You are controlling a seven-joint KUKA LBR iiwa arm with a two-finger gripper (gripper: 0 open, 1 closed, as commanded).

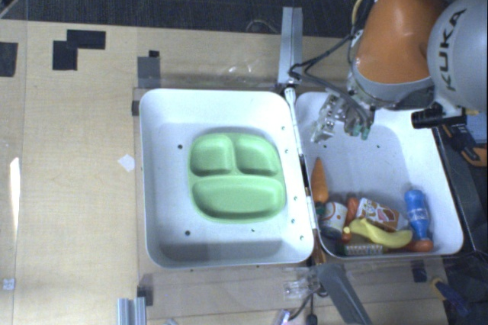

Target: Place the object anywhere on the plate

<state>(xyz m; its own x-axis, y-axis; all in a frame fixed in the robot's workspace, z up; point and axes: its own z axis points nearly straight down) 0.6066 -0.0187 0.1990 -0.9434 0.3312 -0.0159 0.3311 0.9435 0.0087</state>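
1. The grey arm with its orange band reaches in from the right, above the far part of the right bin
2. The gripper hangs over the far left corner of that bin, close to the wall between the two bins; its metal fingers point down and to the left, and whether they are apart or together cannot be told, as they blur into one cluster. Nothing can be seen between them
3. The green plate, with two small compartments at the far side and one long one at the near side, lies in the middle of the left bin with nothing on it
4. The objects lie along the near edge of the right bin: an orange carrot against the left wall, pointing away from the camera; a yellow banana lying across; a small printed packet just behind the banana; a blue bottle near the right corner
5. A dark round item sits beside the carrot's near end, too jumbled to name
6. Black cables run from the arm's wrist toward the metal post between the bins
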